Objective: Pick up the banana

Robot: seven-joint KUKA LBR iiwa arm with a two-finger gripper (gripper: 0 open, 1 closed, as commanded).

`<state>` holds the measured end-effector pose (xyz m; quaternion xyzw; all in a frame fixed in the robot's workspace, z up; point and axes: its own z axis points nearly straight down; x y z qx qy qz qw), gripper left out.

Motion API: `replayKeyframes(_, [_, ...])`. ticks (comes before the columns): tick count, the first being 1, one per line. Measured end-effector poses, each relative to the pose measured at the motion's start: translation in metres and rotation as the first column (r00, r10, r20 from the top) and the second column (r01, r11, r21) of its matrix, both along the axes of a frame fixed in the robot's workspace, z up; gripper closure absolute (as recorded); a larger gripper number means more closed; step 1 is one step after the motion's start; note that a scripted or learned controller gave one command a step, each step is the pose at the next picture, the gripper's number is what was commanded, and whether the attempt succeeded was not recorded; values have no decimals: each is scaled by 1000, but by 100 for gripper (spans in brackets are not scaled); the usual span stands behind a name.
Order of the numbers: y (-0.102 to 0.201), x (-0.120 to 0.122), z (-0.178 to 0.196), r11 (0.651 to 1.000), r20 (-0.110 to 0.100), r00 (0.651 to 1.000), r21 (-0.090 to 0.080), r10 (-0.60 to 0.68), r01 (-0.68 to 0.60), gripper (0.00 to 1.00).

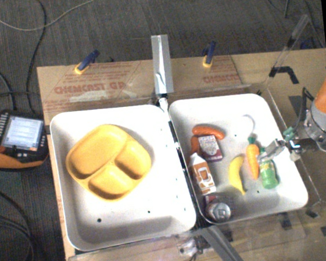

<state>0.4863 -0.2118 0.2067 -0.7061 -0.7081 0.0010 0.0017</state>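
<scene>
The yellow banana lies in the right bin, near its middle, curved and pointing toward the front. An orange carrot lies right beside it on the right, touching or nearly so. My gripper reaches in over the bin's right wall. It hangs above a green bottle and just right of the carrot, about a hand's width from the banana. Nothing is visibly held.
The right bin also holds a small carton, a maroon packet, a red sausage and a metal can. A yellow divided plate sits in the left bin. A teach pendant lies off the bench at left.
</scene>
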Motion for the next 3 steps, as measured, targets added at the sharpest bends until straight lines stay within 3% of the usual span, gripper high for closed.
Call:
replayKeyframes(1, [62,-3,-98,978,0,978,3,210,-210,0])
replayKeyframes(2, [33,-2,74,1000,2,1000,-4,28,-28,0])
replayKeyframes(3, [65,-3,-107,991,0,991,1,136,-136,0])
